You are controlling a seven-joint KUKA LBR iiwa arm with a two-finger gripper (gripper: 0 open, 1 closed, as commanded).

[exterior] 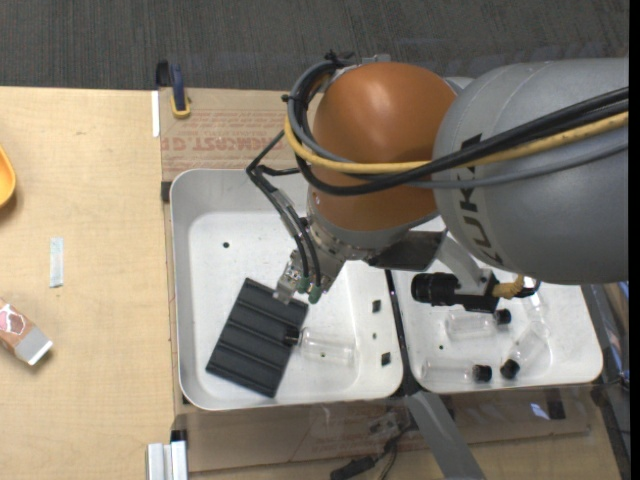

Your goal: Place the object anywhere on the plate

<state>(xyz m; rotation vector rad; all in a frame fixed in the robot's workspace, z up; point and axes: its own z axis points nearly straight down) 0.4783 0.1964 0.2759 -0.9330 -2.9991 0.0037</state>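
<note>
A black ridged rectangular plate [253,342] lies tilted in the front of the left bin [200,258]. My gripper [298,288] hangs just over the plate's far right corner, under the big orange wrist band. A small clear plastic object [330,349] lies on the bin floor right beside the plate's right edge, below and slightly right of the gripper. Nothing shows as held.
The right bin [570,363] holds clear plastic pieces [470,325] and a few small black parts [496,371]. The arm's body covers the far part of both bins. On the wooden bench to the left lie a small packet [22,333] and a grey strip [56,263].
</note>
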